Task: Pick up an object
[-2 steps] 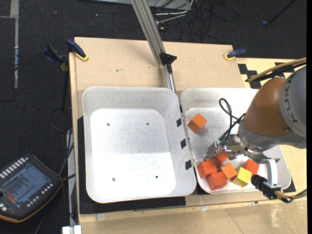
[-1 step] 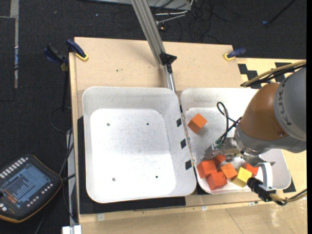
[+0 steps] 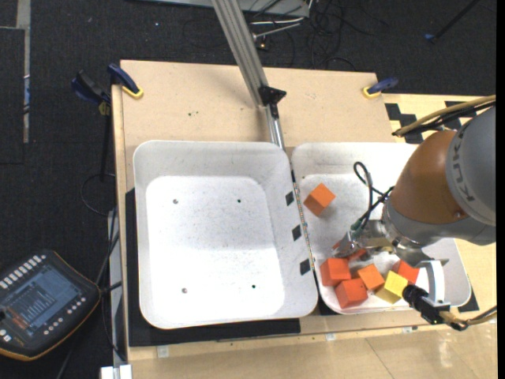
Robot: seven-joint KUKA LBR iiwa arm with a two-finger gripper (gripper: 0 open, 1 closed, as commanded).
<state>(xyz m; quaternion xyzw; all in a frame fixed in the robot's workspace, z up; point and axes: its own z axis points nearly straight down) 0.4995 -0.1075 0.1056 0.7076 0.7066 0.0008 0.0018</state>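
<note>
Right now we see the gripper (image 3: 357, 242) low in the right bin (image 3: 335, 158), touching the clustered orange blocks (image 3: 345, 279) beside a yellow block (image 3: 392, 286). We can't tell the finger state. One orange cube (image 3: 319, 199) sits apart.

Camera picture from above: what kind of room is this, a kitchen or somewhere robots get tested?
Probably a robot lab or workshop. A big grey robot arm reaches over two white bins, one holding small orange blocks, and a handheld control pad lies on the dark floor among loose cables.
</note>
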